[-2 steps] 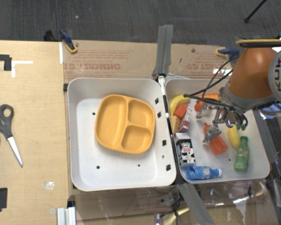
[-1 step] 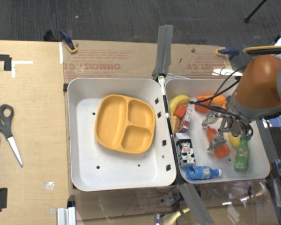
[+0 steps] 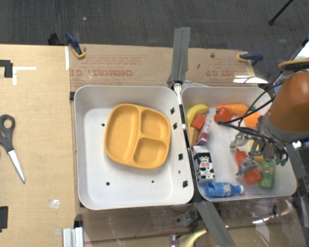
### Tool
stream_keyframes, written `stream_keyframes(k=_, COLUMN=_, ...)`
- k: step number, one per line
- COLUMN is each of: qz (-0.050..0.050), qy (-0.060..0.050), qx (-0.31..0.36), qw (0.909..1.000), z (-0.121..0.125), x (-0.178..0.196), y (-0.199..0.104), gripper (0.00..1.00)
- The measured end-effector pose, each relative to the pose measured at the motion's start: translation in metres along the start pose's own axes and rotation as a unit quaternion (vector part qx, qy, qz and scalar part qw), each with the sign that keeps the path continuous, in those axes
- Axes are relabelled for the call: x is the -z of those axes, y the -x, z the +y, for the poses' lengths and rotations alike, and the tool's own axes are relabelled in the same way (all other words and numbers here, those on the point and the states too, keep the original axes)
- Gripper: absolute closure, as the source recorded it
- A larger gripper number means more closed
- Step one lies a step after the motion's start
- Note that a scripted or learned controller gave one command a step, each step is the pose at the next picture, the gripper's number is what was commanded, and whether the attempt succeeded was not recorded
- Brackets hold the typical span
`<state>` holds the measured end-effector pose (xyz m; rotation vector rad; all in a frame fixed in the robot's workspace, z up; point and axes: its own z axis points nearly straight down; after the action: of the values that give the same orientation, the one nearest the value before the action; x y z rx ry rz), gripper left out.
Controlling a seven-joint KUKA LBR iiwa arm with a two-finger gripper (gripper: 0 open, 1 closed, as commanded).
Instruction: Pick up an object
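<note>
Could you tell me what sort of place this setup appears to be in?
Probably a robotics lab workbench: two white bins of test objects, clamped cardboard beneath, scissors on the wooden bench, and dark carpet behind.

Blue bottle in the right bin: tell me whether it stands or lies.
It lies on its side. The blue bottle stretches lengthwise along the near wall of the right bin, its white cap end pointing right.

arm (image 3: 293, 104): rounded orange band over grey housing | cables: thin black lines running along its left side | gripper (image 3: 257, 156): bare grey metal parts, slim linkages, small fittings
</note>
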<state>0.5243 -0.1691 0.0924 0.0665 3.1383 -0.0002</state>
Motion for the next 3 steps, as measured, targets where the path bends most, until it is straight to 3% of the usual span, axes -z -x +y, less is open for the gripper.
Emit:
stream_keyframes(k=1, qz=0.000, qy=0.000, qx=-0.023, qw=0.9997, z=-0.0278, x=0.0002, y=-0.0355, gripper=0.00)
stream_keyframes(k=2, qz=-0.002, qy=0.000, qx=-0.021, qw=0.9998, z=-0.0271, x=0.0098, y=-0.0338, gripper=1.00)
stream_keyframes(k=3, qz=-0.002, qy=0.000, qx=-0.021, qw=0.9998, z=-0.0271, x=0.0098, y=-0.0338, gripper=0.00)
